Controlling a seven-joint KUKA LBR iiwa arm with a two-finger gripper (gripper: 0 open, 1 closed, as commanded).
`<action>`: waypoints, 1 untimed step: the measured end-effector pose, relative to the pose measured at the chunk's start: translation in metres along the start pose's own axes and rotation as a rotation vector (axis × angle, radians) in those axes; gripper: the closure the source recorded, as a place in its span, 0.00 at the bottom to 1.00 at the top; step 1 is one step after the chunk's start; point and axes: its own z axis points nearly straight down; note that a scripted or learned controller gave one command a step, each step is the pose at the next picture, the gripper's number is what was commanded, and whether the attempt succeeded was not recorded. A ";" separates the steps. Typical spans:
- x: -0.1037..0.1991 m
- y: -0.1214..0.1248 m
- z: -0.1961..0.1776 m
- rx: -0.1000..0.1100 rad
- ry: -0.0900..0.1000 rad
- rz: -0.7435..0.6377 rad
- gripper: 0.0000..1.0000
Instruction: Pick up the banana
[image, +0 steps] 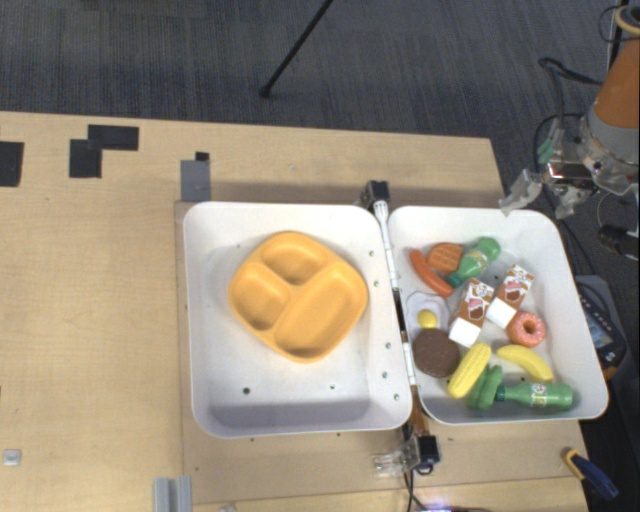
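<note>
Lying flat, banana | long axis left-right, slightly downward-right | hand state unclear

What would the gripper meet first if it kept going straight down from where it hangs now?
Probably the right bin's far right rim or the bench just outside it. The gripper sits over that corner, well away from the banana. Depth is unclear.

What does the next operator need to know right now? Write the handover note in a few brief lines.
Gripper: above the far right corner of the right bin, holding nothing; finger state unclear.
Banana: lying in the right bin near its front right, between the donut and the green bottle, beside the corn.
Left bin: holds the orange divided plate.
Done: nothing yet; banana untouched.
Left: move over the banana, descend, grasp, lift.
</note>
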 end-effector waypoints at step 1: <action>-0.010 -0.078 0.070 0.003 0.000 -0.087 0.00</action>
